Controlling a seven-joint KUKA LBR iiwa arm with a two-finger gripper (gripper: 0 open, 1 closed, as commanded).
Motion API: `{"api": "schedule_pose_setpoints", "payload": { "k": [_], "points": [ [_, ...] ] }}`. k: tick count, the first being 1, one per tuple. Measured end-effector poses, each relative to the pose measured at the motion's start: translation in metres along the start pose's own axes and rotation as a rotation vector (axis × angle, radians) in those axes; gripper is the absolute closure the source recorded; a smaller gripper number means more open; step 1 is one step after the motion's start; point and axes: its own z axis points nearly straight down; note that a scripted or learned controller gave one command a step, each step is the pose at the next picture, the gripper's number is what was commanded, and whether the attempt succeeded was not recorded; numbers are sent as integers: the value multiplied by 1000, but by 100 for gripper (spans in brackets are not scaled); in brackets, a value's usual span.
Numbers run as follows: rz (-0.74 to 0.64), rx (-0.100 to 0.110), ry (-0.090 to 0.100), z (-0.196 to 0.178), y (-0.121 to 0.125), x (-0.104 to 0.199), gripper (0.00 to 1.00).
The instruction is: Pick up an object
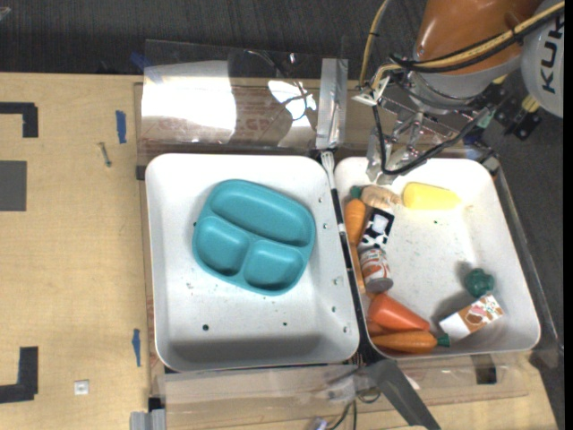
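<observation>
The end effector hangs over the 12 o'clock rim of the right bin, amid cables and thin metal struts; I cannot tell how it is set. Most of the pickable things crowd this bin's 9 o'clock wall: a carrot-like orange piece, a small bottle with a black-and-white label, then a red-orange cone and another orange carrot shape toward 7 o'clock, all pressed close together and against the wall. A smooth yellow oblong lies near 12 o'clock, just beside the end effector. A small dark green knob and a white carton-like piece with a red print sit near 4 o'clock, close to the sloping wall. The middle of the bin floor is bare white. The left bin carries a glossy teal divided tray at its centre, apart from every wall, with bare margin all round. Both bins are shallow, rounded-cornered, matte white plastic, touching along their shared edge. The worktop at 9 o'clock is pale wood with black marks.
</observation>
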Motion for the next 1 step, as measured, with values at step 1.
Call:
{"api": "schedule_pose_setpoints", "payload": {
  "k": [1],
  "points": [
    [-225, 3, -2, -8, -18, 30, 100]
  ]
}}
